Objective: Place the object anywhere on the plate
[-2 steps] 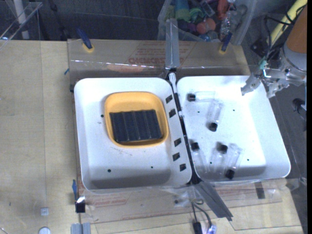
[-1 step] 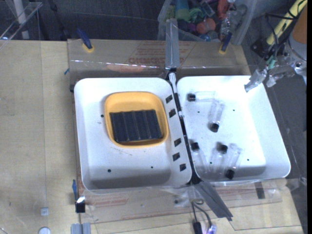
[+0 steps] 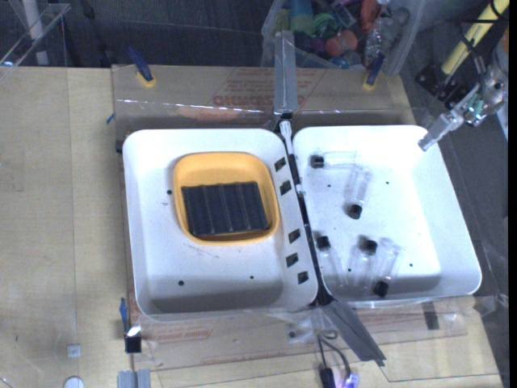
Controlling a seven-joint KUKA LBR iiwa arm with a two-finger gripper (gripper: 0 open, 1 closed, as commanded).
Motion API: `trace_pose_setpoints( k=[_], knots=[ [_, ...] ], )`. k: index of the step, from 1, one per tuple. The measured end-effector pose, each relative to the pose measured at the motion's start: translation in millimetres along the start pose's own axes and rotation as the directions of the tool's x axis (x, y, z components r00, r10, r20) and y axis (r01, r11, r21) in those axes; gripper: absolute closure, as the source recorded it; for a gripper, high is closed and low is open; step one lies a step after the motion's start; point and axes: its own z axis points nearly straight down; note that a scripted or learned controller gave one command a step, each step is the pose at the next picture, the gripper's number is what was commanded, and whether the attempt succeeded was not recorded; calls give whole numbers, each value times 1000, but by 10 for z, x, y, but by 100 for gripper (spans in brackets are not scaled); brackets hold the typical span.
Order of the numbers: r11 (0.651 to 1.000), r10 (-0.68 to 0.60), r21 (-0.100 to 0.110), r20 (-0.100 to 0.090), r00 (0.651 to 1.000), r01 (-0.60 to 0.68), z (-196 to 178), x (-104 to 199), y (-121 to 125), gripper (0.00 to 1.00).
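Two shallow white bins sit side by side. The gripper (image 3: 426, 142) hangs at the far right corner of the right bin (image 3: 460, 275), just over its rim. It is small and slanted, and whether it is open or closed cannot be told. Nothing is seen held in it.

Several clear vials (image 3: 380, 267) with black caps lie scattered on the floor of the right bin, all apart from the gripper. The nearest to the camera lie well in front of the gripper and to its left, close to the bin's front wall; a pair of them lie just beside each other there. Farther back, one vial (image 3: 357, 186) lies to the gripper's left, its black cap pointing toward the camera. Another vial (image 3: 335, 159) lies level with the gripper, farther left, on its side with its cap toward the divider. Each vial is see-through, faint against the white floor, so the dark caps mark them best.

Beyond the divider, well to the gripper's left, a yellow plate (image 3: 187, 172) rests in the left bin (image 3: 145, 217). A dark ridged slab (image 3: 224, 208) lies on it.
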Motion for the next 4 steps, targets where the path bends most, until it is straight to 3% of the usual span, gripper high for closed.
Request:
trace_pose_setpoints(
  k=[1, 2, 3, 4],
  knots=[
    [981, -194, 1, -3, 981, 194, 8, 9, 6, 0],
    [875, -485, -2, 1, 875, 485, -88, 14, -14, 0],
    [673, -739, -3, -4, 673, 739, -159, 90, -146, 0],
    [409, -913, -5, -3, 409, 913, 77, 73, -107, 0]
  ],
)
